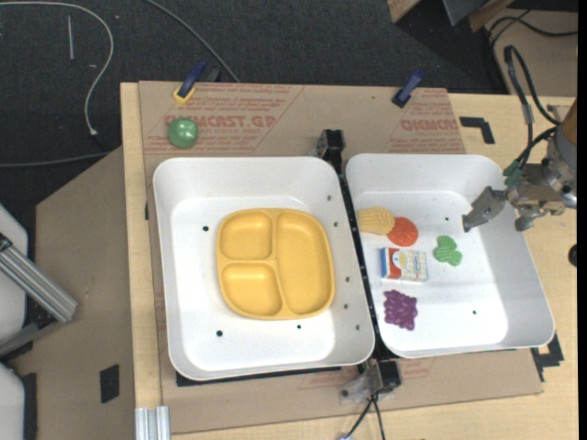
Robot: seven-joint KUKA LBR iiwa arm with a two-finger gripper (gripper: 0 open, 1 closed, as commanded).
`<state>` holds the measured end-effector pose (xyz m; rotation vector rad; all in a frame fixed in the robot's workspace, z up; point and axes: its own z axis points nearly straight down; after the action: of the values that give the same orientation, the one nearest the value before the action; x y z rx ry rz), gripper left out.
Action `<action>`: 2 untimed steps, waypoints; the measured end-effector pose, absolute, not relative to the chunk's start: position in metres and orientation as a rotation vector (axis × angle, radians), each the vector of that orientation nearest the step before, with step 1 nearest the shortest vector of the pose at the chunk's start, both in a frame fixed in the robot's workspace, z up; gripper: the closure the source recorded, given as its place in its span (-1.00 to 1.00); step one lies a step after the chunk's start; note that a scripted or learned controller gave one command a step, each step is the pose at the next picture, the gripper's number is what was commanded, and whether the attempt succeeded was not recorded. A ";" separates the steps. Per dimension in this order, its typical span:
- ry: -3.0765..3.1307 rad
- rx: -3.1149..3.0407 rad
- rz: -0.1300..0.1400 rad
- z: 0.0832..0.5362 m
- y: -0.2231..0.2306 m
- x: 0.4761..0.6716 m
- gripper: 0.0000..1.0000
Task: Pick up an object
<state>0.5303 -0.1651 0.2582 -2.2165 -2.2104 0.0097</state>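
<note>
The gripper (495, 211), its state unclear, hangs over the right bin (514, 333); the small green toy (447, 250) looks light and rigid, best pinched across its middle.

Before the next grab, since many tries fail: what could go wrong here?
The claw sits over the right bin's far side, apart from the toys. The corn and tomato touch, so a grab may shove both. The small carton lies flat, and the purple grapes and green piece are low; fingers may slip off.
</note>
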 end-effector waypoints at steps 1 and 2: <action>-2.221 -2.220 0.000 0.264 -0.165 0.533 -1.00; -2.216 -2.217 0.005 0.203 -0.169 0.537 -1.00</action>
<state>0.5367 -0.1692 0.2032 -2.2170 -2.2156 0.0048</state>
